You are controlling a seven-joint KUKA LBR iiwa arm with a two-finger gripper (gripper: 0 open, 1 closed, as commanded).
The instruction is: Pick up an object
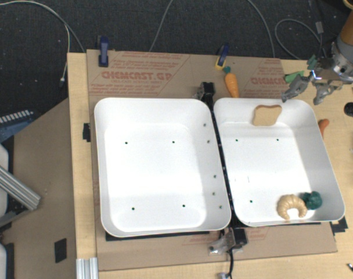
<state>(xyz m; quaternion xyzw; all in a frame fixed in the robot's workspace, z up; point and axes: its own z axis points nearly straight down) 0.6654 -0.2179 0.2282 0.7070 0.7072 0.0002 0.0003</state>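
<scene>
Nearest the lens, at about 5 o'clock in the right bin (324,156): a croissant (292,207) and a small green piece (311,200), touching each other and pressed into the corner against the near rim. Risk judged here: a claw coming down on either could strike the bin wall first, or nudge both at once and close on neither. Curved, smooth pastry shape also likely to roll out of a two-finger pinch.

Left bin (159,112), at 9 o'clock from that pair: bare white floor, nothing to grasp.

Farther back, at 12 o'clock in the right bin: a tan slice of toast (266,115), lying flat and touching the far wall. Flat and low, so hard to get fingers under; likely to slide along the floor or jam against the rim instead of lifting.

Beyond the bins, on the cardboard of the table (78,167): a small carrot (231,84) near 12 o'clock, between the two bins' far corners, and an orange scrap (323,125) just outside the right bin's right wall. Both outside the working area, so probably poor targets.

Farthest, at 2 o'clock: the claw (305,87), fingers spread, pinching nothing, above the right bin's far right corner. A straight descent from there would probably meet rim or table, not an object.
</scene>
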